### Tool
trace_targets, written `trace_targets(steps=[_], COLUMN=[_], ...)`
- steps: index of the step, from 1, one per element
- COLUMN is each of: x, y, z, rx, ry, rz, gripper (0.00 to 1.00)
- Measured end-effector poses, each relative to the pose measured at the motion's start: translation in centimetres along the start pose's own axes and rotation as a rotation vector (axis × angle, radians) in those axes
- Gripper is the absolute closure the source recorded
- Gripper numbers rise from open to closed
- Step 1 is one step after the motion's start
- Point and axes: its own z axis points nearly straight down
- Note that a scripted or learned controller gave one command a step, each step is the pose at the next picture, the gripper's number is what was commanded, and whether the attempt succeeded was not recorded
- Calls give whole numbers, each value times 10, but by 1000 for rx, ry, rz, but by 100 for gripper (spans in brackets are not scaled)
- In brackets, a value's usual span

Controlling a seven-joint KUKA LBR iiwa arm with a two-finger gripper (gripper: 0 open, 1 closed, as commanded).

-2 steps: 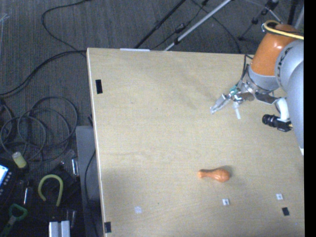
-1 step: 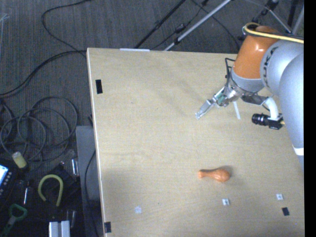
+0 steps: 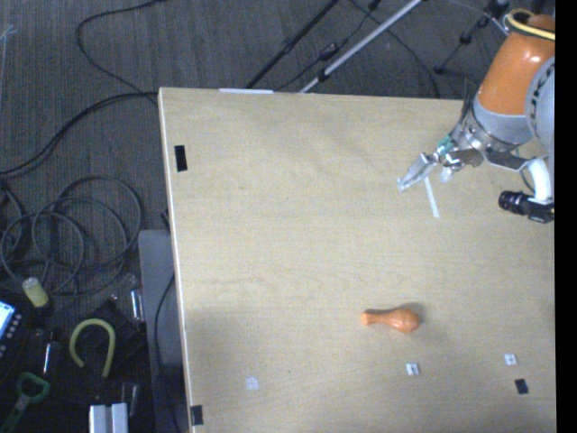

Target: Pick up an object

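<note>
A small orange object [image 3: 392,319], shaped like a pin with a rounded right end, lies on its side on the light wooden bench top [image 3: 297,224], near the lower middle. My gripper [image 3: 421,191] hangs at the upper right, below the arm's orange band [image 3: 516,69]. Its two pale fingers [image 3: 410,179] are spread apart, open, with nothing between them. The gripper is well above the orange object in the view and slightly to its right, far apart from it.
A black tape mark [image 3: 180,158] sits near the bench's left edge. Small markers [image 3: 412,368] dot the lower right. Cables [image 3: 72,224] and tools lie on the floor to the left, and tripod legs [image 3: 379,25] cross the floor behind the bench.
</note>
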Motion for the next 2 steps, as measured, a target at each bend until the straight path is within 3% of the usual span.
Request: trace_targets(steps=[1, 2], x=[1, 33], y=[0, 9], z=[78, 78], rx=[-1, -2], ry=[1, 1], rz=[-373, -650], gripper=[0, 0])
